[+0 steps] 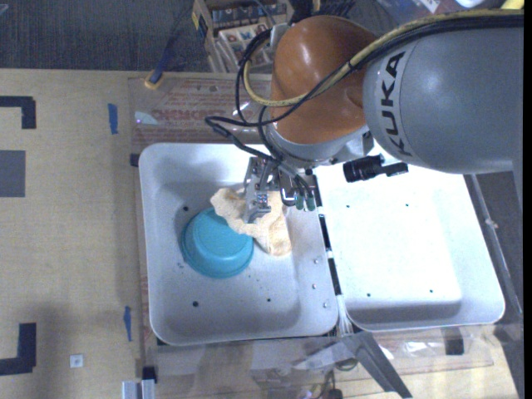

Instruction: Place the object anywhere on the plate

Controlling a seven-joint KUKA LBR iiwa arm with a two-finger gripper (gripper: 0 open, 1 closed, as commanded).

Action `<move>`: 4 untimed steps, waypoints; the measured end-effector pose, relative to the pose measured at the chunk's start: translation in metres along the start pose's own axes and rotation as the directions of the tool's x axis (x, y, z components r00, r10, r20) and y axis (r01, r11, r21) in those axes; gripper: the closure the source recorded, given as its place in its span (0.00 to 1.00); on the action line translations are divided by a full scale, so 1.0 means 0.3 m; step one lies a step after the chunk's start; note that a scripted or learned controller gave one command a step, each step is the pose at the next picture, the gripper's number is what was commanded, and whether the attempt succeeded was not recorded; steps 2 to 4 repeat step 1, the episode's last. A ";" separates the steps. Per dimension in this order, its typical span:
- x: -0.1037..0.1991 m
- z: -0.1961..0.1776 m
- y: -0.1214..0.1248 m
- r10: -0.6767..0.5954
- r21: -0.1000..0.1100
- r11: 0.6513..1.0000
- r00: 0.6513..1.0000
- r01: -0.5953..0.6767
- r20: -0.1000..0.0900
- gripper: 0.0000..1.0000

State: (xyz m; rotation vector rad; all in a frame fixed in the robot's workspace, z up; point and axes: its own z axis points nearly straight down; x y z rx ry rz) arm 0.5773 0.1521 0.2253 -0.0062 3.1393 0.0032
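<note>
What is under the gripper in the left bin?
The gripper is down on a crumpled cream-yellow cloth in the left bin, which lies against a blue plate. The gripper hides the cloth's upper part and whatever lies beneath it.

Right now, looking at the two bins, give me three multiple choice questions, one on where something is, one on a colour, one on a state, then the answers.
1. Where is the bowl?
A. left bin
B. right bin
C. on the floor

2. What colour is the bowl?
A. red
B. blue
C. green

3. How does the bowl lie?
A. rim up
B. upside down
C. stacked on another bowl

Answers:
1 A, it sits in the left bin, beside the yellowish cloth.
2 B, it is plainly blue.
3 B, its flat base faces up.
The gripper is above the cloth.
</note>
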 end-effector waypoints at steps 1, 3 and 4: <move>0.000 -0.001 0.000 0.000 0.000 1.000 1.000 0.000 0.000 0.00; 0.000 -0.001 0.000 0.000 0.000 1.000 1.000 0.000 0.000 0.00; 0.000 -0.001 0.000 0.000 0.000 1.000 1.000 0.000 0.000 0.00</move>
